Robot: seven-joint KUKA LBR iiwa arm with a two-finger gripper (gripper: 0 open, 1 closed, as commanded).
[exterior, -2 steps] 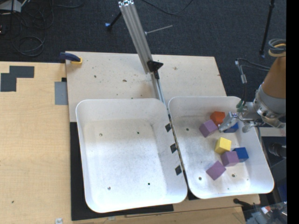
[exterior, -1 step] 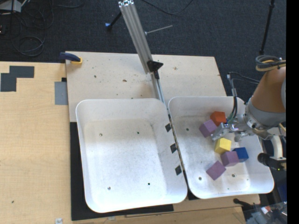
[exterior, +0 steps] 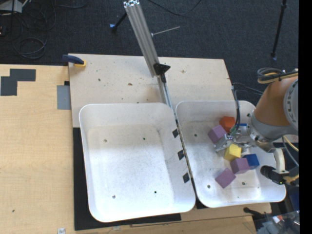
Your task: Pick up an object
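Observation:
In the right bin (exterior: pixel 204 199) lie several small blocks. An orange block (exterior: pixel 226 122) is at the back, with a purple block (exterior: pixel 216 134) just in front of it. Closer to me are a yellow block (exterior: pixel 233 151), a second purple block (exterior: pixel 239 165), a blue block (exterior: pixel 252 160) and a third purple block (exterior: pixel 225 177). My gripper (exterior: pixel 231 140) is low in this bin, between the rear purple block and the yellow block and close to both. No block is visibly held. The arm's orange band (exterior: pixel 273 106) hangs over the bin's right side.
The left bin (exterior: pixel 92 113) sits beside the right one, their shared rims carrying black clips (exterior: pixel 181 154). A slanted aluminium post (exterior: pixel 145 38) rises behind the bins. A blue and yellow clamp (exterior: pixel 73 60) lies at the board's back left corner.

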